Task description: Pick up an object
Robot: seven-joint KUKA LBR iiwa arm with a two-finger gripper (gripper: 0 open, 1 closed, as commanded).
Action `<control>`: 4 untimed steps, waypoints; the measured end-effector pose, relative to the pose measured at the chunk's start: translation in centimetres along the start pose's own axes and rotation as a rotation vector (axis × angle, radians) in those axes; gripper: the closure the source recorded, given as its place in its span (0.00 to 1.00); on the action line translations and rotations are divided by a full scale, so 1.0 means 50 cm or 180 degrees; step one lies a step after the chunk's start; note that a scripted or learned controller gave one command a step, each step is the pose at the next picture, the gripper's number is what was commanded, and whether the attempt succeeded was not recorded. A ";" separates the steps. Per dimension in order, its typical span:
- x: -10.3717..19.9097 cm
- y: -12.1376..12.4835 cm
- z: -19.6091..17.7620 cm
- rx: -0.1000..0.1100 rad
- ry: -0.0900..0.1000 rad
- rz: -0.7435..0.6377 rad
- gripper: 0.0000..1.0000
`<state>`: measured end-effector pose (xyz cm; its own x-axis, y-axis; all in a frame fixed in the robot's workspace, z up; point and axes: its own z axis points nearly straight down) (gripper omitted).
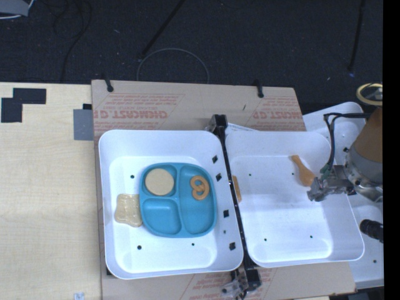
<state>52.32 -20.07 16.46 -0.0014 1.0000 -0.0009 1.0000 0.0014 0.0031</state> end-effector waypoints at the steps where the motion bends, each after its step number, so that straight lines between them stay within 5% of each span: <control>1: -0.011 -0.007 -0.123 -0.0003 -0.0003 0.0002 1.00; 2: -0.015 -0.007 -0.208 0.0000 -0.0001 0.0000 1.00; 4: 0.201 -0.006 -0.174 0.0021 0.0011 -0.0011 1.00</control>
